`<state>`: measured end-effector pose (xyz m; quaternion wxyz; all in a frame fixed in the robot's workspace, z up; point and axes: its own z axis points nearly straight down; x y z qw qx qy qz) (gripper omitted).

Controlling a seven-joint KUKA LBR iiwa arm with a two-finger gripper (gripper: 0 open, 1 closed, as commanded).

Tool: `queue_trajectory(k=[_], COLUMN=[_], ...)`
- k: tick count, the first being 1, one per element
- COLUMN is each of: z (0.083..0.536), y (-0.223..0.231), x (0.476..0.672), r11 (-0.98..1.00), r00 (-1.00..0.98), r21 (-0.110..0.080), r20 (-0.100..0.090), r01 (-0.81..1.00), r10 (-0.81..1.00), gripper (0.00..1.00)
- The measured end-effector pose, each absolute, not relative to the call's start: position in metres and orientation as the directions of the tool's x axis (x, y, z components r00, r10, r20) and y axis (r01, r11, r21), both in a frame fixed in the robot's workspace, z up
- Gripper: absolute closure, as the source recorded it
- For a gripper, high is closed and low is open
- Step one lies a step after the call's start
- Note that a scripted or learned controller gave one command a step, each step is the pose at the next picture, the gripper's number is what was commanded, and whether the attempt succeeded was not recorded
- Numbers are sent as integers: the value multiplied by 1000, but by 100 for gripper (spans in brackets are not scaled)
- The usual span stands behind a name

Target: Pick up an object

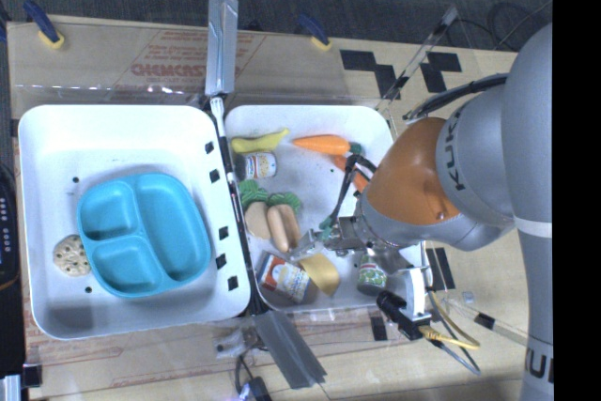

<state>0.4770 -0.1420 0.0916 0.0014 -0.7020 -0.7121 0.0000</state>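
My gripper [313,246] reaches down into the right bin [371,122] from the right, under the orange band of the arm. It hangs between two sausages [273,225] on its left and a yellow wedge [324,274] just below it. A tin with a red label [285,279] lies at the bin's front. A small green-labelled tin [371,276] sits beneath the wrist. Farther back lie a carrot [322,144], a banana [259,142], a small jar [261,166] and a green leafy piece [269,198]. The view shows nothing held.
The left bin [38,136] holds a blue divided plate [141,235] and a round cookie [68,254] beside it. A black-clipped divider [223,202] separates the two bins. The arm's bulk covers the right bin's right side.
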Motion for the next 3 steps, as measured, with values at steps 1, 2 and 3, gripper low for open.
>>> queue_trajectory(k=[1, 2, 3], z=[101, 91, 92], y=[-143, -173, -173], x=[478, 538, 538], r11=[17, 106, 106], r00=[-17, -106, -106], r21=[-1, -2, -2], r20=[1, 1, 1], r01=[1000, 994, 994], r10=[1000, 994, 994], gripper=[100, 100, 0])
